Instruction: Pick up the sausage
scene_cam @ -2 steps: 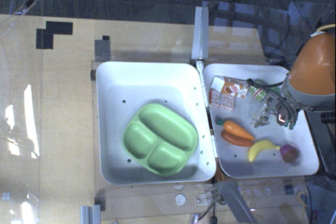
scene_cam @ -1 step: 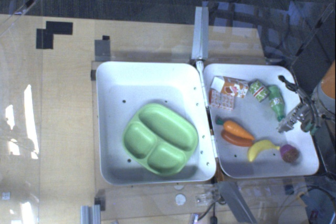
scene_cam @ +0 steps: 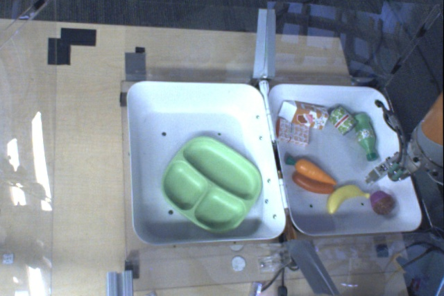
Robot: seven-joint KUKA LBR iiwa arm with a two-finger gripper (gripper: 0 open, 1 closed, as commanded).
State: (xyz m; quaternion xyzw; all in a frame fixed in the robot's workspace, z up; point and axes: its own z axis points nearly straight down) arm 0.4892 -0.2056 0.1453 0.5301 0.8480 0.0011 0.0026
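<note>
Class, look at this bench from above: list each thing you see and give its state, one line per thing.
Green divided plastic plate: lying in the left white bin, compartments bare.
Red-brown sausage: lying flat in the right white bin, touching the orange carrot.
Yellow banana: lying flat.
Green bottle: on its side.
Printed carton: lying flat.
Gripper: at the right bin's edge, holding nothing.

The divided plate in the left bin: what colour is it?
Light green. The divided plate shows best in the camera view.
</note>
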